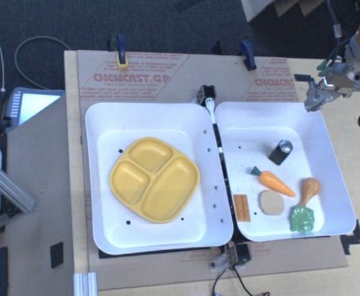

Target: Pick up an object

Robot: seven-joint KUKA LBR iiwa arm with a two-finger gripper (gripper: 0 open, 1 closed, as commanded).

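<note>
I see right bin (331, 142) holding loose items: toy carrot (275, 182) near centre, black-and-silver cylinder (281, 152) just above it, tan round disc (271, 203) below it. Drumstick-shaped piece (309, 190) at right, green leafy piece (302, 219) near front rim, brown cracker (242, 207) at left edge. Gripper (315, 97) parked over bin's far right corner (nothing between fingers; open or closed, I cannot tell). Left bin (94, 165) carries yellow divided plate (155, 179).

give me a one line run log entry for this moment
gripper: above right bin's far corner, nothing held | carrot, other items: in right bin | yellow plate: in left bin
</note>
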